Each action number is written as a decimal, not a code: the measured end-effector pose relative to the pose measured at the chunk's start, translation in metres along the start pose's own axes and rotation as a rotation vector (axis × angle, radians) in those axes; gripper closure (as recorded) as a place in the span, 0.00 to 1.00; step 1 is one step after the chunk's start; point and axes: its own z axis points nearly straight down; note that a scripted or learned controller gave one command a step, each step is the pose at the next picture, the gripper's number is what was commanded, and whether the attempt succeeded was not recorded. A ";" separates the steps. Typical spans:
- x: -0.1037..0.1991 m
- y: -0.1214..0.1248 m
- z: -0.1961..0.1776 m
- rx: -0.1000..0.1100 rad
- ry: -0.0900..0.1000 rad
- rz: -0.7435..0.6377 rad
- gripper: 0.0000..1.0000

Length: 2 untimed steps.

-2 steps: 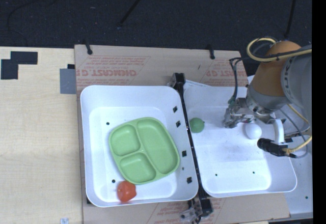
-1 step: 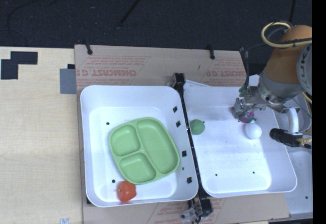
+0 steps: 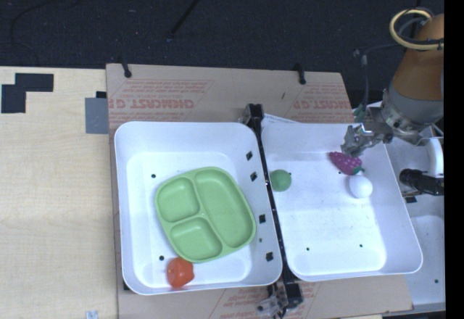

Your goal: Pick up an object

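The hand [image 3: 355, 142] hangs over the far right part of the right bin [image 3: 377, 259], at the end of the grey arm [image 3: 417, 85] with its orange band. Whether it is spread or pressed together cannot be told from this slanted view. Just below the hand, touching or nearly touching its tip, lies a purple grape bunch [image 3: 346, 162]. A white egg [image 3: 359, 186] rests just beyond the grapes, a little nearer the camera. A green ball [image 3: 280, 180] sits well to the left of the hand, close to the bins' shared wall. Farther left again, in the left bin [image 3: 138, 165], a green divided plate [image 3: 205, 214] lies flat, with an orange-red object [image 3: 180, 272] near its front corner. Both bins stand on the counter [image 3: 51, 201].
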 end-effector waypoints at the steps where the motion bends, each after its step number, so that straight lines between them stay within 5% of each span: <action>1: 0.043 -0.023 -0.002 0.007 0.003 -0.002 1.00; 2: 0.090 -0.035 0.006 0.009 0.003 -0.002 1.00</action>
